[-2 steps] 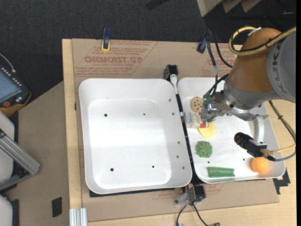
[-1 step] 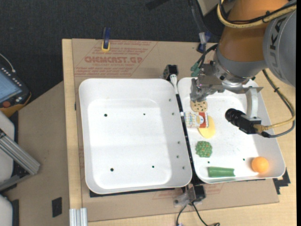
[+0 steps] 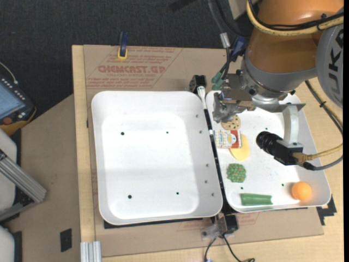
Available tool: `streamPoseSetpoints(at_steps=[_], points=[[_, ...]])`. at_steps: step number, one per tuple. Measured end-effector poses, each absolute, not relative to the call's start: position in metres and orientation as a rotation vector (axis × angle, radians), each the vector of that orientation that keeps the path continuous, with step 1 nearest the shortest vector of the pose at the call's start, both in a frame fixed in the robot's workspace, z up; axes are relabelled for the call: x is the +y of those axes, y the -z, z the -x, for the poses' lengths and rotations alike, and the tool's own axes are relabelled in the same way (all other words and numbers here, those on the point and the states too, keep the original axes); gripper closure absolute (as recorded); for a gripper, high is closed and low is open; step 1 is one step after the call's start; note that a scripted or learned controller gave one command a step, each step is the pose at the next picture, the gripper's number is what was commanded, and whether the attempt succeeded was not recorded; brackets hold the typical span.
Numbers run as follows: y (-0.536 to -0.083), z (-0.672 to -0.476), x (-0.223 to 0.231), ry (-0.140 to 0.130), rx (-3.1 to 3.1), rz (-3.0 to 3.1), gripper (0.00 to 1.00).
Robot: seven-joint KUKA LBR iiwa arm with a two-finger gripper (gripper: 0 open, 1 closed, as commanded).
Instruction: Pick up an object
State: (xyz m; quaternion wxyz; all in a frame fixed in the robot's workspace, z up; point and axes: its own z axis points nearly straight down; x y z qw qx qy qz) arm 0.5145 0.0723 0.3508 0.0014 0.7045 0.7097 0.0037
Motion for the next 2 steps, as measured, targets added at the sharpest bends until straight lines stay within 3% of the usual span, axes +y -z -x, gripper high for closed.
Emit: streamPoseSetpoints(at_steps=[1, 2], points=[[-0.3577, -0.4855, 0.0438, 0.002, 2.22, -2.225, 1.0], [-0.3674, -0.4873, 0.0455, -0.001, 2.222, -2.22, 1.0]])
